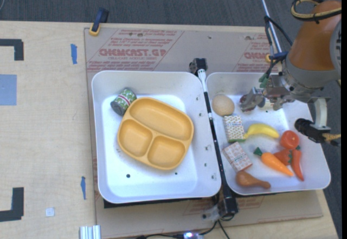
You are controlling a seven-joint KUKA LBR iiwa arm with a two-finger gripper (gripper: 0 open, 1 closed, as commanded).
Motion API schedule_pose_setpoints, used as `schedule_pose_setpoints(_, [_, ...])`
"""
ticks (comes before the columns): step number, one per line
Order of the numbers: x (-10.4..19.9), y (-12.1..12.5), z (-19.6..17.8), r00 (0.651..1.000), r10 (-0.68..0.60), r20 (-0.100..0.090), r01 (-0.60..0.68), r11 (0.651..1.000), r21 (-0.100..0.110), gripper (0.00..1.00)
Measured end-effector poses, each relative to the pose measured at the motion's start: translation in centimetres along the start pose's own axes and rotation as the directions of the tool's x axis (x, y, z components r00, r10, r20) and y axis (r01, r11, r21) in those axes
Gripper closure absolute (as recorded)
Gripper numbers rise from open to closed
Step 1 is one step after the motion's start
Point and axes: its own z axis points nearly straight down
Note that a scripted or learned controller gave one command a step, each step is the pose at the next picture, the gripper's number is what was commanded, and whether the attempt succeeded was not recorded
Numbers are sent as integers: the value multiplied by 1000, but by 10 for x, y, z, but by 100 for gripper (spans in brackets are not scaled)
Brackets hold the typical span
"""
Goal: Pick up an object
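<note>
Gripper (259, 99) low over right bin's (320, 181) far edge; jaw state cannot tell; smooth round beige bun (223, 105) just beside it; curved glossy banana (262, 131) nearer centre.

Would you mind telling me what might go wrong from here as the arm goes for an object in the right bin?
1. The gripper hangs by the bin's far wall, so it may strike the rim.
2. The banana, tomato, carrot and red pepper lie crowded together; a grab could shove neighbours or catch two.
</note>
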Motion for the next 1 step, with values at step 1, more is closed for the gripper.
schedule_pose_setpoints(1, [14, 7, 91, 1000, 1, 1, -1, 1000, -10, 0])
